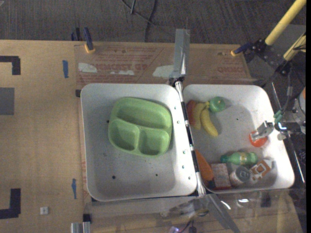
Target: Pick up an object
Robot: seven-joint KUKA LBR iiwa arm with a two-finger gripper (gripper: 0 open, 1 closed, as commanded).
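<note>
On the desk point(43, 130) stand two shallow white bins side by side. From the camera view, the left bin point(97, 174) carries one green divided plate point(140, 126) with three compartments, lying flat near the middle. The right bin point(243, 101) carries several toys: one yellow banana point(209, 122) beside one orange-red piece and one green round fruit point(217, 103) at the top, one carrot point(204, 165) along the left wall, and one green bottle point(239, 158), one small can point(240, 174) and two small boxes near the bottom. The gripper point(265, 129) hangs low at the right side, just over one orange round object point(257, 139). Whether the jaws are spread or pressed together, I cannot tell.
</note>
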